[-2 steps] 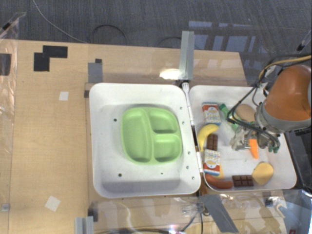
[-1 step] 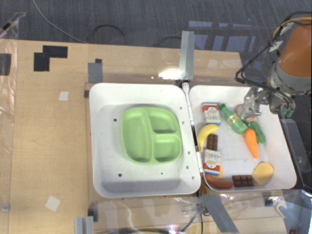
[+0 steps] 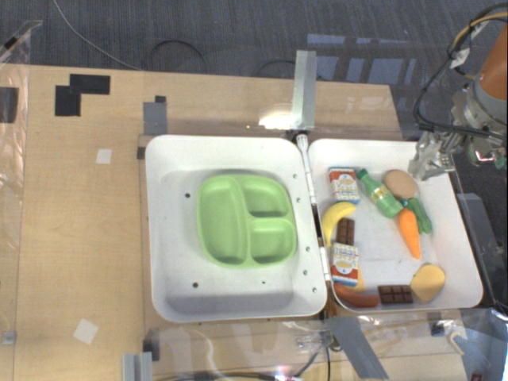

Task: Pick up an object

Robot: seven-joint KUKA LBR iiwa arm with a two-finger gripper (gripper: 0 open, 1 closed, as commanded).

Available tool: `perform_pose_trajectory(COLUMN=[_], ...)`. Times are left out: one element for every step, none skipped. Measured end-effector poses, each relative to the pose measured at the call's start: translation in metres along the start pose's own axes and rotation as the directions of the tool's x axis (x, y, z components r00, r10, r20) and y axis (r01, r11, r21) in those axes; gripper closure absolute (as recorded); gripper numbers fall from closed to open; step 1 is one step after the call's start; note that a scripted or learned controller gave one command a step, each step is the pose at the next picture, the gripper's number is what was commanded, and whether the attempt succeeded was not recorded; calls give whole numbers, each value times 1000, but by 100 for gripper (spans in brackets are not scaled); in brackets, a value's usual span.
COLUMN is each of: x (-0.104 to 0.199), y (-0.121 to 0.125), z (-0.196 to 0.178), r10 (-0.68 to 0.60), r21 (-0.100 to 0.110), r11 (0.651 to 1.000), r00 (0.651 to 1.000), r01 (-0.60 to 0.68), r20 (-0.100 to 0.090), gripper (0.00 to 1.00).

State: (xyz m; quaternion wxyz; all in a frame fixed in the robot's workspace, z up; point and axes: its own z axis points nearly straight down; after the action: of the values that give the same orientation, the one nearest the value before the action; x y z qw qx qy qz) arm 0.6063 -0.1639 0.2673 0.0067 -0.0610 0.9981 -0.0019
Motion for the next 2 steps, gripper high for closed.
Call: perform_pose_trajectory(x=[-32, -19], y=[-42, -43], z=[-47, 13], r10=[-44, -306], r21=[2, -4], r11=[999, 952], r00=[999, 952], r01=[44, 306], r20=[3, -3], gripper=[100, 100])
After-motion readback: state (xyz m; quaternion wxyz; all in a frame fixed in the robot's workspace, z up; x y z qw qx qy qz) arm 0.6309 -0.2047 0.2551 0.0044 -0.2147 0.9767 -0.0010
